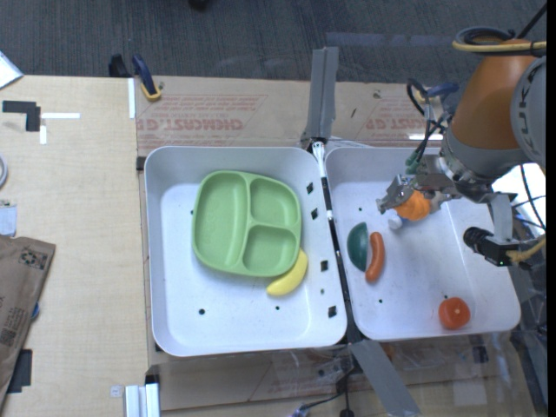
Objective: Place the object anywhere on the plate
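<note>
Two white bins (165,320): right of the green plate (247,222), the claw (408,203) grips an orange object (415,207); loosely pinched, it might drop short.

Banana (289,276), sausage (374,256), tomato (453,313), 2 bins (174,320)

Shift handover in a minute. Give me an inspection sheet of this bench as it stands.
Surface: two white bins side by side, left bin and right bin, on a wooden bench.
Job's things: green divided plate in the left bin; small orange object in the right bin at the gripper.
Clutter: yellow banana touching the plate's lower right rim; dark green piece, red-orange sausage shape and a round orange-red fruit in the right bin.
Grippers: over the right bin's upper part; hold on the object unclear.
Cables: loose wires by the wrist.
Surroundings: cardboard behind the bins, blue clamp.
</note>
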{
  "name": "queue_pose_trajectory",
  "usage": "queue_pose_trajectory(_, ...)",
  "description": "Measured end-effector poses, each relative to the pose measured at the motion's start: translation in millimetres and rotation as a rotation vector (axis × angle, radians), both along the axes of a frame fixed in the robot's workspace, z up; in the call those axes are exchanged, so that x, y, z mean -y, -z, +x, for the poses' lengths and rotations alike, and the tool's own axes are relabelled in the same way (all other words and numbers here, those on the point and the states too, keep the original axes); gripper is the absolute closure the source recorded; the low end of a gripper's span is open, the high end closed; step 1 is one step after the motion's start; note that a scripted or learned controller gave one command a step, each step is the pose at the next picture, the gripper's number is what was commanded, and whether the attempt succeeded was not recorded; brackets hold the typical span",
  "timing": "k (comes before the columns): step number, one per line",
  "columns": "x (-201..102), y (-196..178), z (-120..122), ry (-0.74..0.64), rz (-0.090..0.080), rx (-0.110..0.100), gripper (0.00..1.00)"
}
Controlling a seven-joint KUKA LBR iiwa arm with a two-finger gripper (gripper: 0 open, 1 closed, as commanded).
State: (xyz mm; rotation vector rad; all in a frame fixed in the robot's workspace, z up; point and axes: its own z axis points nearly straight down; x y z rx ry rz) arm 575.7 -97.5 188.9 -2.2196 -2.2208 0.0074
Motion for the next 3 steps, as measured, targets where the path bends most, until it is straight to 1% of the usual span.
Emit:
queue_pose_trajectory(1,-65.9,-0.6,1.7,-0.016,0.001,-0.001,1.00)
queue_pose_trajectory(2,-131.3,-0.2,-8.2,0.013,0.001,-0.002,1.00)
queue_pose_trajectory(3,-131.1,-0.2,-8.2,0.013,0.001,-0.002,0.00)
